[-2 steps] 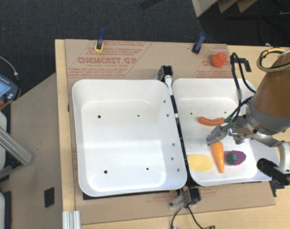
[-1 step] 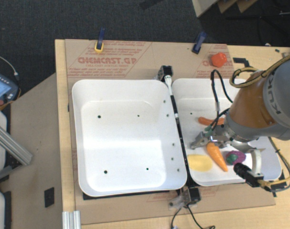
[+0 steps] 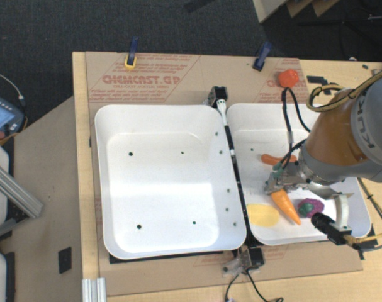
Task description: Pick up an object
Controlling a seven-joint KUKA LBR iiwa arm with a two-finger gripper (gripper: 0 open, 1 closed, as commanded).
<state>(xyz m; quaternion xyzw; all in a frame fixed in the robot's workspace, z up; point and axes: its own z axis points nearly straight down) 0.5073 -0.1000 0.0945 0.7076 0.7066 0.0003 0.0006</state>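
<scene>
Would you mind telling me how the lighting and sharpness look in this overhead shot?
In the camera view the left bin is lit unevenly, with a brighter patch across its floor; the right bin lies partly in the arm's shadow; the carrot is fairly sharp, while the arm looks slightly soft.

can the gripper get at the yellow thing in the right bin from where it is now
Probably yes. The flat yellow piece lies uncovered near the front of the right bin, beside the toy carrot, with the gripper just above it.
</scene>
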